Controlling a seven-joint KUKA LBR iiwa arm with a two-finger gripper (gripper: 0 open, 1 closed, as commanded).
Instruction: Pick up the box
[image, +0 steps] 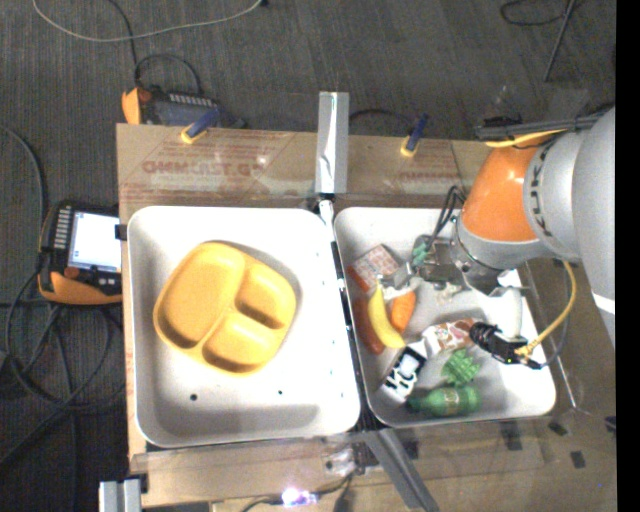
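A small red-and-white box (374, 263) lies tilted at the upper left of the right bin (540, 400). A black-and-white carton (403, 374) lies near that bin's front. My gripper (430, 262) hangs over the upper middle of the right bin, just right of the red-and-white box and above the orange item (402, 312). The grey wrist and its orange band (505, 195) cover the bin's upper right corner. Nothing shows held in the gripper.
Right bin also holds a banana (379, 320), a red-and-white packet (452, 335), a green knobbly toy (462, 366) and a green bottle (446, 402). A yellow compartment plate (228, 305) lies in the left bin (160, 420). A yellow cable (555, 315) loops over the right bin's edge.
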